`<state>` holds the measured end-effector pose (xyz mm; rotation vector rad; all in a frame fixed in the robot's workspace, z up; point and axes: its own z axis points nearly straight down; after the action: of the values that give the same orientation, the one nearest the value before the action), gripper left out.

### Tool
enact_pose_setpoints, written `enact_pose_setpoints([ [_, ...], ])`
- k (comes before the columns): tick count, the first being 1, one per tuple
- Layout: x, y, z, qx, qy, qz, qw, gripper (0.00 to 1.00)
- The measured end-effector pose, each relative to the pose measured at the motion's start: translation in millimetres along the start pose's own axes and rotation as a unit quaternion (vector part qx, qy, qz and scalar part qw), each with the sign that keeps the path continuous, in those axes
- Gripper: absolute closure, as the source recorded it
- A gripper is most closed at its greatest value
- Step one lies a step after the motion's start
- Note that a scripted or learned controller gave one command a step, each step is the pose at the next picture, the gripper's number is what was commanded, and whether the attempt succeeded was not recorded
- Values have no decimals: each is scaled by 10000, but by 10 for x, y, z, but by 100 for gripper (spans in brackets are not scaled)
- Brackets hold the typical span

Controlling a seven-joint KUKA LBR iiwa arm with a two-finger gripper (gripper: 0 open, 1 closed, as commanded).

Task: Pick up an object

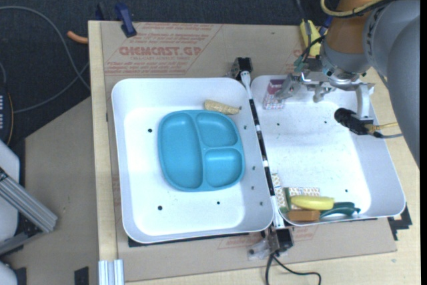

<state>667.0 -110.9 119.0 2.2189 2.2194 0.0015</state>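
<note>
Dark carpet surrounds my bench, where the gripper [291,86] sits low at the right bin's [373,163] far-left corner over a small pink packet [273,94], finger spread impossible to tell, likely there because that corner pens the packet for a grab.

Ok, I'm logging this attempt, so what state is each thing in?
Gripper: low over the right bin's far left corner, nothing seen in it.
Blue tray: flat in the left bin.
Tan stick: lying beside the tray's far edge.
Banana: lying in the right bin's near corner.
</note>
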Motion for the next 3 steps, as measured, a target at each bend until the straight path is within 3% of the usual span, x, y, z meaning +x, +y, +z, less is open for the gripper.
enact_pose_setpoints([
  [1,163,-22,324,74,-7,-3,10000,0],
  [2,-74,-16,334,56,18,-8,10000,0],
  [3,83,-24,346,69,9,-5,10000,0],
])
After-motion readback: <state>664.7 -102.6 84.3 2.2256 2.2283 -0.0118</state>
